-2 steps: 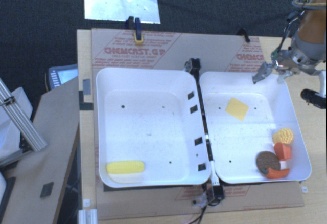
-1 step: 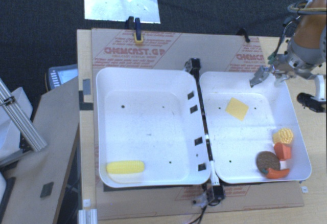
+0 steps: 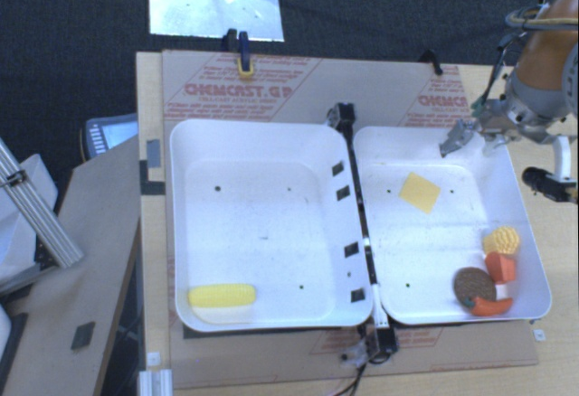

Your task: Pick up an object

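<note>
Bench: dark fabric background; a clear backing sheet [image 3: 298, 87] printed "CHEMCAST GP" in red lies under two white bins. Left bin [image 3: 194, 146] holds a yellow oblong piece [image 3: 222, 296] near its front edge, long axis running left-right. Right bin [image 3: 529, 213] holds a flat yellow square [image 3: 420, 192], turned diamond-wise, and a front-right cluster: brown disc [image 3: 470, 285], corn piece [image 3: 502, 240], orange pieces [image 3: 499, 268]. Gripper [image 3: 457, 139] sits above the right bin's rear edge, carrying nothing; finger state cannot be determined.

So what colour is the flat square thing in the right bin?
Pale yellow: the flat square piece, clearest in the camera view.
</note>
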You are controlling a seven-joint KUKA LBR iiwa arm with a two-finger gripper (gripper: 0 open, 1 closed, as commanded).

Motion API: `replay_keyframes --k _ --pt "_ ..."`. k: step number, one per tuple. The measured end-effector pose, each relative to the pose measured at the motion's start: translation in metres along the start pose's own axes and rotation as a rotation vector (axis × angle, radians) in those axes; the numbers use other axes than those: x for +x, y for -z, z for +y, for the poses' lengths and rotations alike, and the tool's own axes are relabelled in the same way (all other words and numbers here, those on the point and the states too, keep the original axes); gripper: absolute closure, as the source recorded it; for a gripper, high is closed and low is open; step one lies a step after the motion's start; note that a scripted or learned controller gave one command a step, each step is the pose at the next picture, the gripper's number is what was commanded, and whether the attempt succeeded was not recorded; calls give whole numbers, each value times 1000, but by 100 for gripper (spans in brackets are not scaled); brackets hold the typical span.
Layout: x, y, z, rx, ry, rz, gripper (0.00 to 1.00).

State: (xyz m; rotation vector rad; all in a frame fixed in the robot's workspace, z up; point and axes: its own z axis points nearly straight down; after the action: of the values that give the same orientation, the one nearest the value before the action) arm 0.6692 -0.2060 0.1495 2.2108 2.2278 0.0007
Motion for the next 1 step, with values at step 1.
replay_keyframes --k 1 --pt "-1 31 1 -3 -1 0 0"
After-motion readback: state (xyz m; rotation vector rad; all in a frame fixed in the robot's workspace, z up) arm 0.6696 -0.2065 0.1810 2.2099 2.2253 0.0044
